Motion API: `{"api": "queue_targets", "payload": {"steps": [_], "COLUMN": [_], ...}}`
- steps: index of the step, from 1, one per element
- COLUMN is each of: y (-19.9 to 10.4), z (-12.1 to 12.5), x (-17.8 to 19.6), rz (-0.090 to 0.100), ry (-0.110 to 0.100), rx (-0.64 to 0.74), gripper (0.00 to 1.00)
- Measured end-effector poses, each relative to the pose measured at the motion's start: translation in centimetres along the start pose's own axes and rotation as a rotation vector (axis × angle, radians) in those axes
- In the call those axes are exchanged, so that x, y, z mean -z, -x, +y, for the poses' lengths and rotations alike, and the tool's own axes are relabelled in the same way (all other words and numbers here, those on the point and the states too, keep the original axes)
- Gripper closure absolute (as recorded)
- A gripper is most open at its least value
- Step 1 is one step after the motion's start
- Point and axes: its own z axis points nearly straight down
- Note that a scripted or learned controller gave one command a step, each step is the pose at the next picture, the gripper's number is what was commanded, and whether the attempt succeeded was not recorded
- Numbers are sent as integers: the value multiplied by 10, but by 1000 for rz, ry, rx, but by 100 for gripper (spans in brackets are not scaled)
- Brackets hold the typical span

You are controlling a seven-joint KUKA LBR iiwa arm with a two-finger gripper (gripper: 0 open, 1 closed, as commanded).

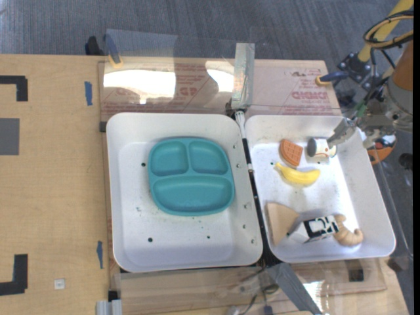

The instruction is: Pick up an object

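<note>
the tool (341, 133) hung at the right bin's (377, 195) 1 o'clock corner; its state could not be told. a curved yellow banana (298, 174) lay at 11 o'clock inside that bin.

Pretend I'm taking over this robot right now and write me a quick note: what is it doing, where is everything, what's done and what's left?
Gripper: at the right bin's far right corner; holding nothing that can be seen.
Right bin: yellow banana, orange waffle piece, small white and tan object next to the gripper, tan wedge, black-and-white item, tan piece at the near edge.
Left bin: teal divided plate.
Done: nothing lifted yet.
Left: grasp one object and raise it.
</note>
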Motion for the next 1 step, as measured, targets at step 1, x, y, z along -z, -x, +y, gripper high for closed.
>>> {"api": "queue_targets", "payload": {"steps": [1], "y": [-55], "z": [14], "x": [-109], "rz": [3], "ry": [-7], "rx": [-197], "gripper": [0]}}
